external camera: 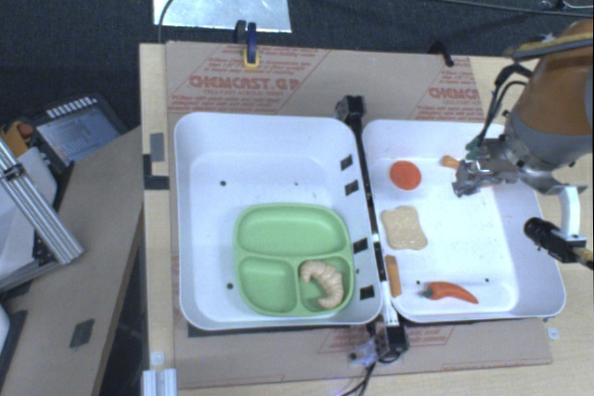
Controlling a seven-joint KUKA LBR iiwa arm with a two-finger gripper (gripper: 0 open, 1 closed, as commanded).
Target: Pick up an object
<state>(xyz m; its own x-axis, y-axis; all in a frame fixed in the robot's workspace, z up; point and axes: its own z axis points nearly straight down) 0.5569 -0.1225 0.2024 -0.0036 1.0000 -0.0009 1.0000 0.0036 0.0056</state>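
Jaws (467, 178), state unclear, hang at the right bin's (529, 292) 1 o'clock rim; board (243, 81) reads "CHEMCAST".

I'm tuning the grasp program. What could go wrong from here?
The gripper hangs over bare bin floor between items, so closing may catch nothing. The carrot lies against the bin's left wall, hard to get fingers around. The chili sits near the front rim, risking a collision.
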